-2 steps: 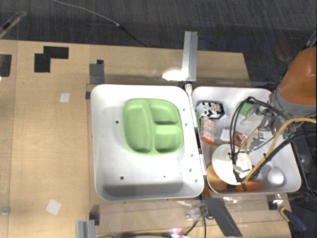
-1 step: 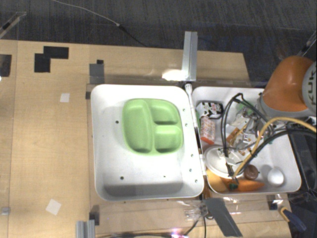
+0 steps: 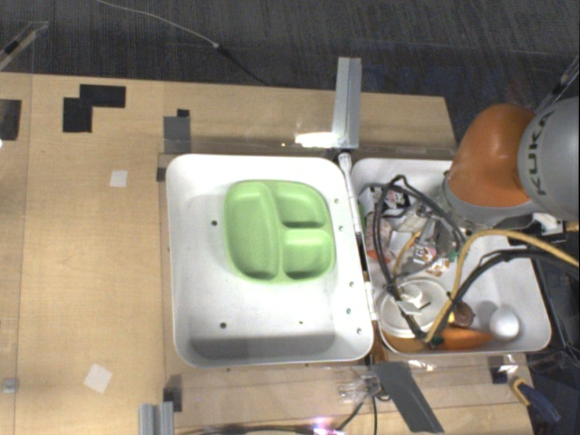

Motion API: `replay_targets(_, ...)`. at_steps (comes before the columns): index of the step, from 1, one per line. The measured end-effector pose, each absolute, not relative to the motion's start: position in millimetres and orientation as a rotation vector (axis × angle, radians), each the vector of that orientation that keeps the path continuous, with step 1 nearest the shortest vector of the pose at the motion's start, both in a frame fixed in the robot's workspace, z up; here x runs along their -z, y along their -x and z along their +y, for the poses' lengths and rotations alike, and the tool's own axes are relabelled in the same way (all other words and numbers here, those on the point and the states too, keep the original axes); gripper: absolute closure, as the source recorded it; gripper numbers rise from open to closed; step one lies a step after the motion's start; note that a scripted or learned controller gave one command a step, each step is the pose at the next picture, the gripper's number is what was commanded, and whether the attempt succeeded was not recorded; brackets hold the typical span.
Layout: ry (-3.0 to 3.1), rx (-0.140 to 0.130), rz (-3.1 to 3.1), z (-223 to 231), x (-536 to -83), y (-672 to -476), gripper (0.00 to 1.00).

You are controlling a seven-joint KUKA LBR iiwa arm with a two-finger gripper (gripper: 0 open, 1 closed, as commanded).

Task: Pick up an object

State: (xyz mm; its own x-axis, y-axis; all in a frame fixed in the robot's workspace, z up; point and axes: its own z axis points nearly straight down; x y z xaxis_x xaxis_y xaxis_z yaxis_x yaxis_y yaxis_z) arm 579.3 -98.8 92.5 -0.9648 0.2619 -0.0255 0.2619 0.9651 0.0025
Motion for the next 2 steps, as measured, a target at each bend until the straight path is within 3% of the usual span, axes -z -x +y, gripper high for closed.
replay_targets(1, -0.188, 0.003, 3.125, -142.8, -89.2, -623.0, 0.0)
replay_targets(2, -0.164, 0.005, 3.118, -144.1, -91.1, -561.2, 0.0)
